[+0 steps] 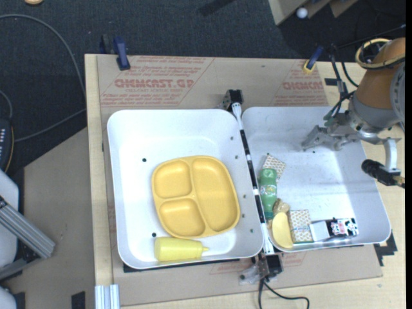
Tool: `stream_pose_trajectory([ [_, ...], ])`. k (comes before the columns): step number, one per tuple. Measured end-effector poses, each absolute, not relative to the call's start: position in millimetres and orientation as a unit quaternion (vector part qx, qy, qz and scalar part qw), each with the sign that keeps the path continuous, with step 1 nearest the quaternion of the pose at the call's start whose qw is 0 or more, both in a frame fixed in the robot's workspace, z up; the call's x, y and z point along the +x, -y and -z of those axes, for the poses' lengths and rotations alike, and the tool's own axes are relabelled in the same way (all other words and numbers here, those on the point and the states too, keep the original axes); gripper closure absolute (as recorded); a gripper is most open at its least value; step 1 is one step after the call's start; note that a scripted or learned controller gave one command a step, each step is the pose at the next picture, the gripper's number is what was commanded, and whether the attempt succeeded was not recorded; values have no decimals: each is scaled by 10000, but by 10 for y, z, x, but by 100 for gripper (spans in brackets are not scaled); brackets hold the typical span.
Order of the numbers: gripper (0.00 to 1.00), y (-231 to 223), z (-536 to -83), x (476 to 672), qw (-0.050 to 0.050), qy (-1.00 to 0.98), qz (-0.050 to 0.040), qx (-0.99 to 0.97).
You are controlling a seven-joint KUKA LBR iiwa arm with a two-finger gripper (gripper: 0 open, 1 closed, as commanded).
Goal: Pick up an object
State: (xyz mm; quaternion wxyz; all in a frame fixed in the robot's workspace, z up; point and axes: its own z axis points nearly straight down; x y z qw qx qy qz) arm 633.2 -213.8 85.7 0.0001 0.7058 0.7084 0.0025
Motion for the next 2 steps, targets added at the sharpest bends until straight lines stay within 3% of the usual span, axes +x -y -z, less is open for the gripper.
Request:
stream_pose_trajectory([
  [1,0,2197,-837,5319,-53,-7080,-12,7062],
  [2,0,2234,-1789,6299,18,-7076,-8,7066],
])
